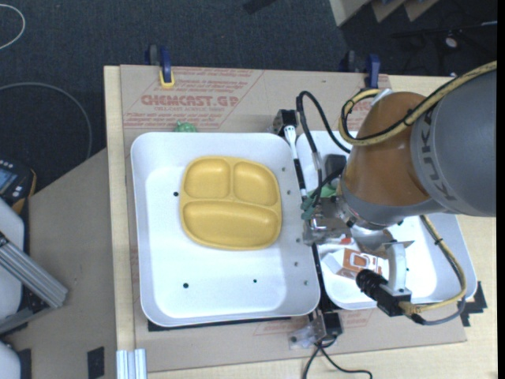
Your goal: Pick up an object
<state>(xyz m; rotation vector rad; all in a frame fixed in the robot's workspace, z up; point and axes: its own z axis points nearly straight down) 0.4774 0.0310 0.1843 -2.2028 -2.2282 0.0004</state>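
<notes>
The likeliest thing to pick here is a small flat object with orange and white markings (357, 260), lying on the floor of the right bin (442, 271), partly under the arm's wrist. What it is exactly cannot be made out; it is half hidden. The gripper (347, 226) hangs directly above this object, low inside the bin, which suggests the arm is placed for a straight-down grasp on it. Whether the fingers are spread or closed, and whether anything sits between them, cannot be told, because the wrist and its orange band (387, 160) cover them from above.

Beside the object, toward the front of the bin, a black fitting with cables (383, 294) trails from the arm and lies across the bin's near rim.

To the left of the object, across the shared wall, stands the left bin (158, 275). It holds a yellow divided plate (231, 202), resting flat with its three compartments upward, well apart from the gripper. It seems a wide, shallow thing, hard to pinch from above, so probably not the present target.

Both bins rest on a brown board (193, 93), clamped at its far edge to the desk (481, 338).
</notes>
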